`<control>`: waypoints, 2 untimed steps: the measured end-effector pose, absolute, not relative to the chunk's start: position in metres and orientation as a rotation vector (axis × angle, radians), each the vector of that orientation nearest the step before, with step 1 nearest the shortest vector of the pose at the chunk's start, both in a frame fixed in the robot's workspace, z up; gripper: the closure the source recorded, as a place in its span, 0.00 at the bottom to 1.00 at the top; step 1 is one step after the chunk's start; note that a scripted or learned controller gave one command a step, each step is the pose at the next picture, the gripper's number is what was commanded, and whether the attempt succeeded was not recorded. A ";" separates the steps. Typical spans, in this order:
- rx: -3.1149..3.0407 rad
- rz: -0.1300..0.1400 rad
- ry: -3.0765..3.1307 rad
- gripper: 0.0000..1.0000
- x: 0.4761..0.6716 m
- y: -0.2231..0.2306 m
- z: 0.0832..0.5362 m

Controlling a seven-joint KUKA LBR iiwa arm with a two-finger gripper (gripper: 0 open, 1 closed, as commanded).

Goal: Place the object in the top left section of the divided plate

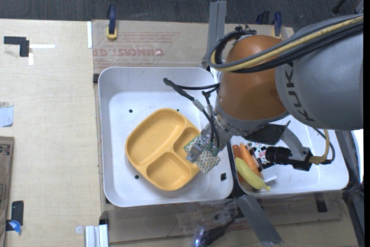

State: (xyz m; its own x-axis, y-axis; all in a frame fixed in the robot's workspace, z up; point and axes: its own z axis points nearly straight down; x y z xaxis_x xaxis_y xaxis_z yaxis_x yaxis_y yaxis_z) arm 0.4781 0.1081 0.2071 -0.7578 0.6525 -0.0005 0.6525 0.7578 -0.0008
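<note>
A yellow divided plate lies in the left white bin, turned at an angle. Its large section faces the upper left and two smaller sections lie at the bottom and right. My gripper hangs from the grey and orange arm over the plate's right rim, by the small right section. A small item with a green and grey checkered pattern sits right at the gripper's tip, half over the rim. The wrist hides how it is held.
The right bin holds an orange carrot-like piece, a yellow banana-like piece and a black and white item. Cables trail from the wrist across the left bin. A cardboard sheet lies behind the bins.
</note>
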 end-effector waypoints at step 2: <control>0.827 -0.001 3.029 0.00 0.516 0.125 0.267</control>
State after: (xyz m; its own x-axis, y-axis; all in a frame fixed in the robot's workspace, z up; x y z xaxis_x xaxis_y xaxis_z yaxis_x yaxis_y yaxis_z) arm 0.5164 0.1254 0.2671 -0.8613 0.5081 -0.0018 0.5081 0.8613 -0.0004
